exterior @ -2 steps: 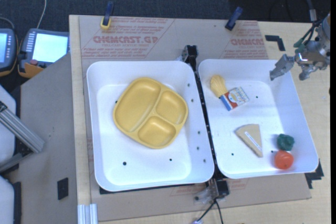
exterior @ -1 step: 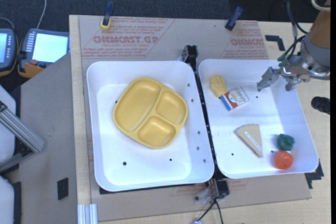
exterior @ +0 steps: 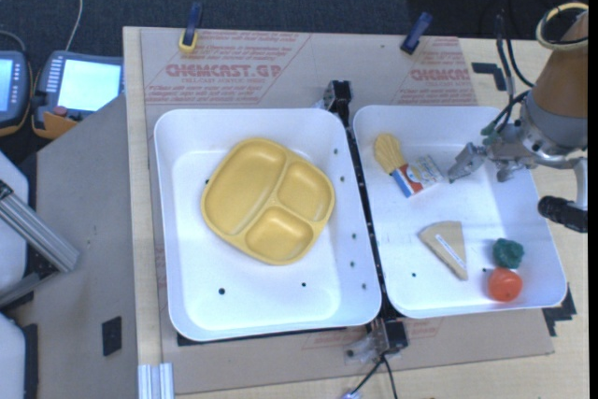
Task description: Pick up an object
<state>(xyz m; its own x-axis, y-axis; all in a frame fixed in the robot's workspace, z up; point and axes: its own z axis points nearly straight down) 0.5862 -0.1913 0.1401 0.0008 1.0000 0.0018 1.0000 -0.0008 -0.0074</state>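
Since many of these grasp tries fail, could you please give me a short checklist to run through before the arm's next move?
1. Gripper over the right bin, above the items: ok.
2. Something between its fingers: not ok, nothing seen there.
3. Nearest target, the small carton beside the yellow brush, exposed: ok.
4. Tan wedge, green piece and orange ball lying apart from the carton: ok.
5. Yellow divided plate in the left bin, away from the arm: ok.
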